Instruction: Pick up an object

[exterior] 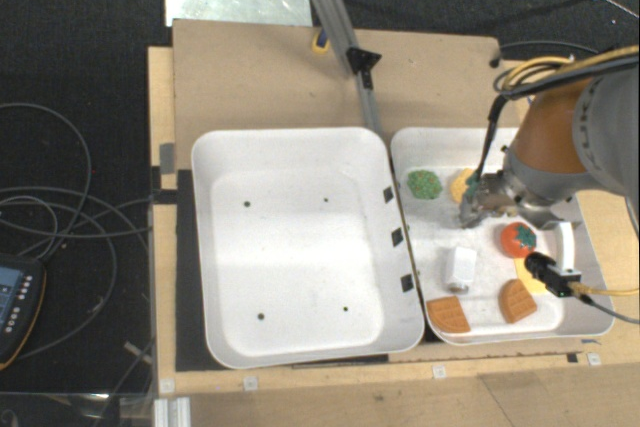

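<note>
Yellow object (461, 185) in right bin (430, 260) touching hand (474, 212), hand's state unclear, green object (424, 183) beside.

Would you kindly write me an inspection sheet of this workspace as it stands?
Surface: bench bearing left bin and right bin.
Job's things: in right bin, green piece, yellow piece, red piece, white block, two orange pieces.
Clutter: nothing seen.
Grippers: gripper low in right bin beside yellow piece; grasp unclear.
Cables: loops on floor; bundle on arm.
Surroundings: dark floor, handheld pendant.
</note>
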Controlling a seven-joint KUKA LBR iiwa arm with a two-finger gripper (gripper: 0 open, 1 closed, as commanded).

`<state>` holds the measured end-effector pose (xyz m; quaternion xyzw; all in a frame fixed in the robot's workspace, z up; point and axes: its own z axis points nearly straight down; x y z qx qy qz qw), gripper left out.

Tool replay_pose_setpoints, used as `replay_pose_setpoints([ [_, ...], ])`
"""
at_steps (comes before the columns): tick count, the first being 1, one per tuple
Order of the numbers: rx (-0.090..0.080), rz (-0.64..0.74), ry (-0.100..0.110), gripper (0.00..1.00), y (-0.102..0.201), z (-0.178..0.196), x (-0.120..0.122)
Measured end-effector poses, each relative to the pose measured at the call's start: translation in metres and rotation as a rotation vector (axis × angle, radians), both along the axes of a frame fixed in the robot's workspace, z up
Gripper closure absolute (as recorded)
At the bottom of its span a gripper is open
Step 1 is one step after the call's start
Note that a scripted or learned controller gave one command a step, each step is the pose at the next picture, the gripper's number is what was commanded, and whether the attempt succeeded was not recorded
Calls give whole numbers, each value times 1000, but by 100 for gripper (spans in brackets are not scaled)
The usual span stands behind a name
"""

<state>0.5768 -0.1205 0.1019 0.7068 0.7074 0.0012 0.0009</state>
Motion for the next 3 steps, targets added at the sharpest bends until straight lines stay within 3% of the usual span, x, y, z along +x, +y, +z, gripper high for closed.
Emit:
replay_pose_setpoints([
  [3,-2,5,-4,100,1,136,12],
])
